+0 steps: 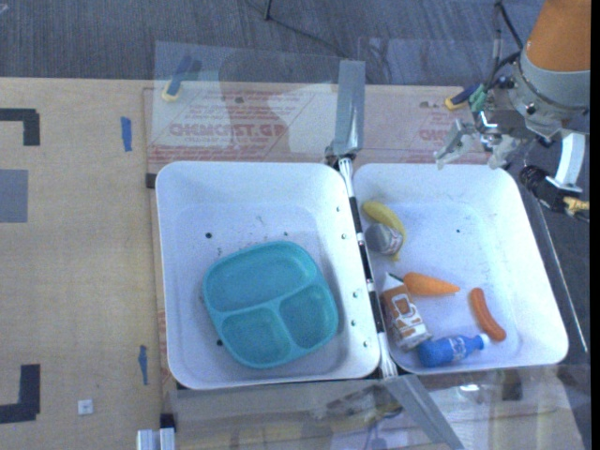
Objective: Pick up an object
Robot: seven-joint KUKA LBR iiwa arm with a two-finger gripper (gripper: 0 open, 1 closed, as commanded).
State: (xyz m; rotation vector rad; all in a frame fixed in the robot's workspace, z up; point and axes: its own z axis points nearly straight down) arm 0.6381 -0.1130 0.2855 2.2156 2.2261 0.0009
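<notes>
Gripper hangs over the right bin's far right corner, fingers apart and holding nothing. Along that bin's near and left edges lie a banana, carrot, sausage, blue bottle and brown carton. A teal tray occupies the left bin.

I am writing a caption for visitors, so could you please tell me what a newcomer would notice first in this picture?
The eye goes first to the teal divided plate lying in the left bin. Next come the bright things along the right bin's near and left sides: a banana, a carrot, a sausage and a blue bottle. The arm's orange band stands out at the top right, with the gripper hanging over the bin's far edge.
</notes>
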